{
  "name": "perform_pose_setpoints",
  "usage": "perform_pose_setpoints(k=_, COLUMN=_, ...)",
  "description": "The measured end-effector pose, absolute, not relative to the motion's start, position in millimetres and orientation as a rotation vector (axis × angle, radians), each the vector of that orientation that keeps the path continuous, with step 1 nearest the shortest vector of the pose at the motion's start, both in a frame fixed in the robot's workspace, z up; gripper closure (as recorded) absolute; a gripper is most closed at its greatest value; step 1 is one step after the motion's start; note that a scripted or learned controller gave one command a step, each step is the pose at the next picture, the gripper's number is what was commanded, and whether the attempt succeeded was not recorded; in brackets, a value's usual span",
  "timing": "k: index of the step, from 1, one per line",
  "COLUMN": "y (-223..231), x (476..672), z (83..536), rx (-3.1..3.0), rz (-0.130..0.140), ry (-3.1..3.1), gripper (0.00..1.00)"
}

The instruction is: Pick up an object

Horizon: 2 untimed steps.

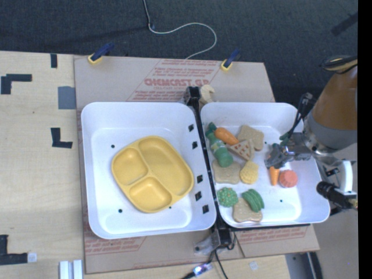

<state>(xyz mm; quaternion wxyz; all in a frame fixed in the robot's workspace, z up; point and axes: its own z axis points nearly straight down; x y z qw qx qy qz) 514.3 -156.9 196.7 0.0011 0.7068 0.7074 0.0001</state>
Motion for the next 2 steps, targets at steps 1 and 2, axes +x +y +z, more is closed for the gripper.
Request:
perform_pose_setpoints(k=1, y=-157, x=514.7, z=226, rx=2.220, rz=0.000, ry=2.222, gripper=1.00)
perform_pose_setpoints(k=2, y=-97, x=529.2, z=232, rx=2.214, rz=0.002, ry=2.231, gripper=1.00)
